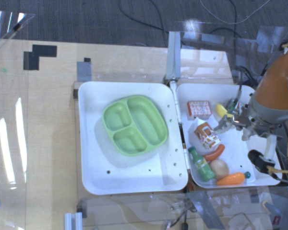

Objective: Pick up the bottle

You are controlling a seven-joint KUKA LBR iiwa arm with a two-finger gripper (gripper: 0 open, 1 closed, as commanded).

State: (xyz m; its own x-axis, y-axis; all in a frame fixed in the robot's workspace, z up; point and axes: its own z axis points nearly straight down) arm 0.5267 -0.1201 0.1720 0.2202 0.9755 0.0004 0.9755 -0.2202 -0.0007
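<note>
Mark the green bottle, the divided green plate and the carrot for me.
Green bottle (200, 164): camera view, on the middle of its body.
Divided green plate (135, 124): camera view, on the ridge where its compartments meet.
Carrot (230, 178): camera view, on its orange body.

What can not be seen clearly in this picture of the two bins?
- Hand, camera view: small and blurred, partly under the arm; its grip is unreadable.
- Green bottle: label too small to read.
- Yellow item: partly hidden behind the hand.
- Arm: cut off by the right edge.
</note>
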